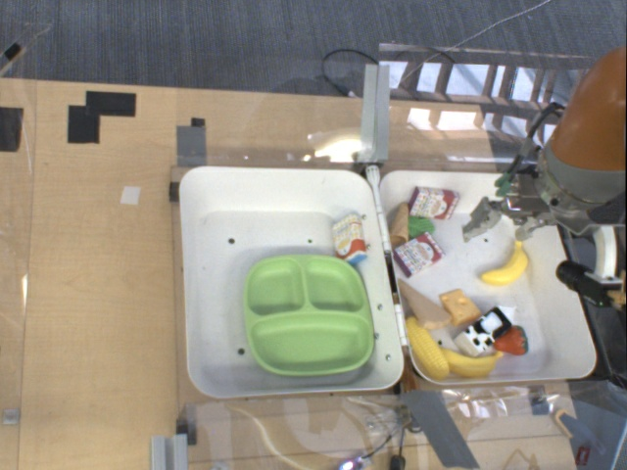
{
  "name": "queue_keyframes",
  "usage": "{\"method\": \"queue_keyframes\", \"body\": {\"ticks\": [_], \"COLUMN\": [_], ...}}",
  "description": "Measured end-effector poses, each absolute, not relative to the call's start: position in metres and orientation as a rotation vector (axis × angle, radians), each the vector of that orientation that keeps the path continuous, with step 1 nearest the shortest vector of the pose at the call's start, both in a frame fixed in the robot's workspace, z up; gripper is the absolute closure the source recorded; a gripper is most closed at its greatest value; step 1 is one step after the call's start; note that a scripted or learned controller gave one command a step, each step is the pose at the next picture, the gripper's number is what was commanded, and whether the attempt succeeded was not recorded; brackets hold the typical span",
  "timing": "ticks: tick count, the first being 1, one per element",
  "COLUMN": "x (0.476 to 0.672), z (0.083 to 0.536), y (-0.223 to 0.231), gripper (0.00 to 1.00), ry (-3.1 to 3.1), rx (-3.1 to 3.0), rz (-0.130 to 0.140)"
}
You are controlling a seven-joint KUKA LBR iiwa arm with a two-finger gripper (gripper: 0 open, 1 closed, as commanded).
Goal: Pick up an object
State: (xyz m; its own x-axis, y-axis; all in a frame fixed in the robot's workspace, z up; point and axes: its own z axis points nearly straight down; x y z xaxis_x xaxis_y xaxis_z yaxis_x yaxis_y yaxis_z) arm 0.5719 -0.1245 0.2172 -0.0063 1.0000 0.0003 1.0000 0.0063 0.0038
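Two bins [196,292] sit on a wooden table [88,292] over grey carpet [196,18], holding one green plate [309,313], two bananas [506,267], while the gripper [505,218] hangs released.

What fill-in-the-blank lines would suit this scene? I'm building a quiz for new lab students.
1. The green tray lies in the ____ bin.
2. The gripper hovers over the ____ bin.
3. The two bananas are ____ in colour.
4. The small carton in the left bin lies near the tray's upper ____ corner.

Missing words: left; right; yellow; right
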Motion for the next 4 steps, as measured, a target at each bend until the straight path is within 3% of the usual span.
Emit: {"method": "queue_keyframes", "body": {"ticks": [1,2,3,4], "x": [0.609,0.613,0.585,0.572], "z": [0.166,0.099,0.099,0.122], "y": [-0.081,-0.093,-0.088,-0.137], "gripper": [0.0,0.0,0.0,0.0], "ry": [2.396,2.338,2.27,2.078], "rx": [2.027,2.073,2.127,2.351], "rz": [0.005,0.023,0.038,0.005]}}
